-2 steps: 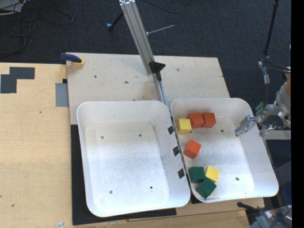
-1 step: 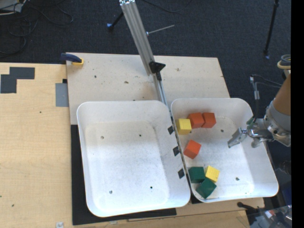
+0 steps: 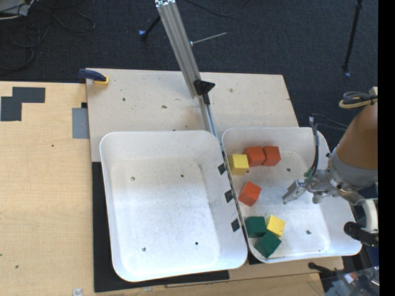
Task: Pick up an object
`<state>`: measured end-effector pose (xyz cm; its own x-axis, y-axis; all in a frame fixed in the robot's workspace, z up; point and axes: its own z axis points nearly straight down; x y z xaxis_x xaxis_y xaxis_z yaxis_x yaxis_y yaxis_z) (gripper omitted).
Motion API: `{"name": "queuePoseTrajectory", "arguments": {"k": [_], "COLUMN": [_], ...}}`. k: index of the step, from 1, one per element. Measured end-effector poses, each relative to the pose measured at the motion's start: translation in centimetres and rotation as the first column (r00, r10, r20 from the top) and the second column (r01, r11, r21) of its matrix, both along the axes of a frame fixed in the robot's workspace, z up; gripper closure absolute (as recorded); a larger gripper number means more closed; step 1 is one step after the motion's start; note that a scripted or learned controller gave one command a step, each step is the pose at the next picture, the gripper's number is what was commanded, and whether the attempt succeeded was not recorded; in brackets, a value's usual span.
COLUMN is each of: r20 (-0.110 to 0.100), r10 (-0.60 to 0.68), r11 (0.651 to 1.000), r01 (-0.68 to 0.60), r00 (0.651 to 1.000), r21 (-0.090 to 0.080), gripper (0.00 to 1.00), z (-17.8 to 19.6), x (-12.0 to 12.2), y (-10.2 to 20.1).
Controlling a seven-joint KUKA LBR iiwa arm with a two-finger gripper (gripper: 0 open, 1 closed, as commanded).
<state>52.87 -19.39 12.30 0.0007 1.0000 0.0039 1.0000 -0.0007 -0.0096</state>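
Right bin: gripper hovers low, fingers slightly parted, holding nothing. Nearest orange cube sits apart from the others, left of the gripper. Probably light, rigid; grip opposite flat faces.

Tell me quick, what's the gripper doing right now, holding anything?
Gripper: in the right bin, clear of the blocks, holding nothing; open or shut cannot be told.
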Motion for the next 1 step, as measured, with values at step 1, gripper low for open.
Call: {"name": "queuePoseTrajectory", "arguments": {"k": [1], "r20": [0.005], "r10": [-0.008], "r11": [1.000], "r01": [0.008], "r00": [1.000], "r21": [-0.002], "gripper": [1.00], "z": [1.37], "x": [0.11], "y": [-0.24]}}
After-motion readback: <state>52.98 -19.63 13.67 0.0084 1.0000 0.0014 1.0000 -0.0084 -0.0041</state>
